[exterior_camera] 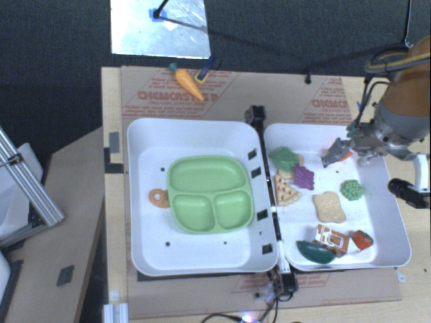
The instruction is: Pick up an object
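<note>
- The hand [335, 155] hangs low over the right bin [397, 237], near its far wall, with something orange [345, 156] at its tips; whether it is clamped or apart I cannot tell
- The toy foods, such as the bread slice [329, 206] and broccoli [351, 190], lie loose there, likely within easy reach
- The green tray [209, 193] fills the left bin [145, 180]

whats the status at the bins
Gripper low over right bin, far side. Something orange at its tip, grasp unconfirmed. Broccoli and bread slice close by.
</note>
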`<state>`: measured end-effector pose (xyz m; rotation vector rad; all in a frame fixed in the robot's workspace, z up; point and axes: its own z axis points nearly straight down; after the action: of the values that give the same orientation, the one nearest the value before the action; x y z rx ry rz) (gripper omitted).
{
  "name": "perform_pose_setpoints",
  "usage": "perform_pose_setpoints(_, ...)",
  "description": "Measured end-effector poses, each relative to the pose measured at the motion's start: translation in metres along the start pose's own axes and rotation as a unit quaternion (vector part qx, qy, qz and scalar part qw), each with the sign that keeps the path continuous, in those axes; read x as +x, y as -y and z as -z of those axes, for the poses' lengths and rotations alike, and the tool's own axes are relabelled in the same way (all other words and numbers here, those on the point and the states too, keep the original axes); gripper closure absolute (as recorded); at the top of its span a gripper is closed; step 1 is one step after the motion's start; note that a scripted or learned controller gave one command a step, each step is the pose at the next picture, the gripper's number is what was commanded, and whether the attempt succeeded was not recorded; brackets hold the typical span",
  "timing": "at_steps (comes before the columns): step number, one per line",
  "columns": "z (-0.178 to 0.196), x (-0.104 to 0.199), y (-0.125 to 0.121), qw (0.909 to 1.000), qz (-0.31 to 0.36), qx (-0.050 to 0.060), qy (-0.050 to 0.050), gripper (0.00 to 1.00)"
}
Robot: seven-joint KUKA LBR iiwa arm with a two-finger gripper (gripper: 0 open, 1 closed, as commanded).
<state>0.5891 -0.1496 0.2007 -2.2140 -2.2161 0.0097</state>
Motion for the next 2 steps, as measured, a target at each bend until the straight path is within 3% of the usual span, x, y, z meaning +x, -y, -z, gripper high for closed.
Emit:
perform_pose_setpoints(1, 0.007, 0.0, -0.003, 1.0, 0.001, -0.006, 0.001, 0.0)
perform_pose_setpoints(2, -0.056, -0.002, -0.003, 1.0, 0.0, -0.004, 0.001, 0.0)
